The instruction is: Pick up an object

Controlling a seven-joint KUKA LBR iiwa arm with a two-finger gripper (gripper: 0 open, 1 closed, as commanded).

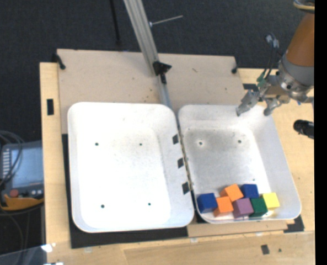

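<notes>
Several small cubes lie clustered at the near edge of the right bin: a blue cube, two orange cubes, a purple cube, a green cube, a yellow cube and another blue cube. My gripper hangs over the far right corner of that bin, well away from the cubes. Its two fingers are spread apart with nothing between them.
The left bin sits beside the right one. A slanted aluminium post rises from behind the bins' shared edge. A handheld control unit with cables lies off the bench at the left.
</notes>
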